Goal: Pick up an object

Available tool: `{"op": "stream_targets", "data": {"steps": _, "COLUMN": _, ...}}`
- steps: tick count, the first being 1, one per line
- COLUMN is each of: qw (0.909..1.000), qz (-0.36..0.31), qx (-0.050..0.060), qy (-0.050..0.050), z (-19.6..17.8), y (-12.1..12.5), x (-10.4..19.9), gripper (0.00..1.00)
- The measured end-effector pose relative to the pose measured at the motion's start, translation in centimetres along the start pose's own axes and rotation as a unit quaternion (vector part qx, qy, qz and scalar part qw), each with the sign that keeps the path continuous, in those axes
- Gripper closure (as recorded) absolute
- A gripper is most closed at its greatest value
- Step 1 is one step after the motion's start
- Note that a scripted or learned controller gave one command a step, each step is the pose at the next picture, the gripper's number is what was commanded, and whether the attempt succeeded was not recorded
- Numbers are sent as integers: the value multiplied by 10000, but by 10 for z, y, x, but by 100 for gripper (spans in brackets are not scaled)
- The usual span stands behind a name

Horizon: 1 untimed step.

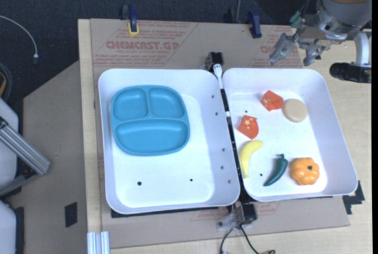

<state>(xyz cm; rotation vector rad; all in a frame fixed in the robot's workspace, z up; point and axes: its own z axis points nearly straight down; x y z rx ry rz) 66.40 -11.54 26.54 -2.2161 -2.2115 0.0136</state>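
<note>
Below the spread pincer (295,53), toys (277,137) lie apart.

Two smooth, glossy white plastic bins (331,99) on a matt brown cardboard sheet (177,37). Smooth matt blue plastic divided plate (150,120). Shiny plastic-looking toy food: yellow banana (250,156), green pepper (276,170), orange pumpkin (305,171). Bare metal gripper (296,51).

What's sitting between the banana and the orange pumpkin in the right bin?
In the camera view, a dark green pepper lies between the banana and the orange pumpkin, tilted, its tip toward the bin's near edge.
</note>
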Motion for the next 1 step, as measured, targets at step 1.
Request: {"op": "stream_targets", "data": {"steps": 1, "qw": 10000, "qz": -12, "qx": -65, "qy": -8, "z": -8, "y": 2, "x": 0, "gripper": 0}}
